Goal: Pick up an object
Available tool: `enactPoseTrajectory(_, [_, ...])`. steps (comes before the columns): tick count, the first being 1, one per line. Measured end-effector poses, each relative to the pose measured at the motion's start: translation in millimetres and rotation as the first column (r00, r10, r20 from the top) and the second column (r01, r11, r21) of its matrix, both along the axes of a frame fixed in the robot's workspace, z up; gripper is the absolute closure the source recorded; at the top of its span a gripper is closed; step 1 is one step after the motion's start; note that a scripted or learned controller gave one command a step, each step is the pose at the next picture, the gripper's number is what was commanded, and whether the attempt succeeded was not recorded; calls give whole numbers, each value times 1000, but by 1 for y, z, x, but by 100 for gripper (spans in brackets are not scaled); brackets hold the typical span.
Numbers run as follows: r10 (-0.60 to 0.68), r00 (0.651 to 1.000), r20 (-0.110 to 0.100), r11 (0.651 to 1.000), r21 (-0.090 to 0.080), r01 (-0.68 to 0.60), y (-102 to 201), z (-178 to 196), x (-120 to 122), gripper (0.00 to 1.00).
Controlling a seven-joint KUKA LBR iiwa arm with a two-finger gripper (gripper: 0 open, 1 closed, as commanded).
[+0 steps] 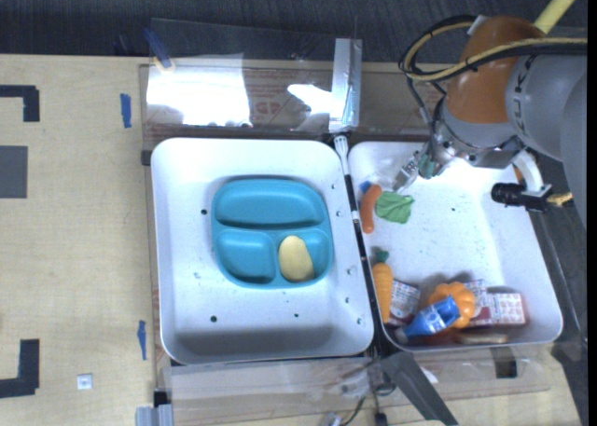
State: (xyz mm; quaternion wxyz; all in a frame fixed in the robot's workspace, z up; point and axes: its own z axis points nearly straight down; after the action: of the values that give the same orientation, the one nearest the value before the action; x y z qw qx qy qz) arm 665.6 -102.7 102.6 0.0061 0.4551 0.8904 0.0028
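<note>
Arm [504, 79]: reaches in from the right over the far part of the right bin [541, 256], wrist tipped down toward that bin's far-left corner.

Gripper [413, 172]: low in that corner, its tip just above the green piece [395, 207]. The tip is small and washed out by glare off the bin floor, so I cannot tell how far apart the jaws stand or whether anything is between them.

Green piece: lies on the bin floor near the left wall, just beside a small orange piece [370, 208] that stands against that wall.

Other things in the right bin: a carrot [382, 286] by the left wall lower down; a packet [404, 299] beside it; along the near wall an orange ball [446, 303] touching a blue piece [431, 322], and a red and white box [499, 307].

Left bin [177, 256]: holds a blue tray [270, 202] with a yellow piece [296, 257] in one compartment, well apart from the gripper.

Step in hand: likely the approach or descent onto the green piece; a grasp is not shown.

Next move calls for: the tip centred over the green piece and clear of the orange piece and the bin wall, jaws closing across it, then a straight lift to see whether it comes up.
</note>
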Motion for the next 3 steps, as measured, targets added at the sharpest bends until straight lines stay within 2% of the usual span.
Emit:
enactPoseTrajectory(1, [0,1000,-13,1000,3,0,1,-3,-3,0])
enactPoseTrajectory(2, [1,1000,0,1000,1,-1,1,10,0,100])
enactPoseTrajectory(3, [1,1000,-6,1000,2,-1,2,9,-1,0])
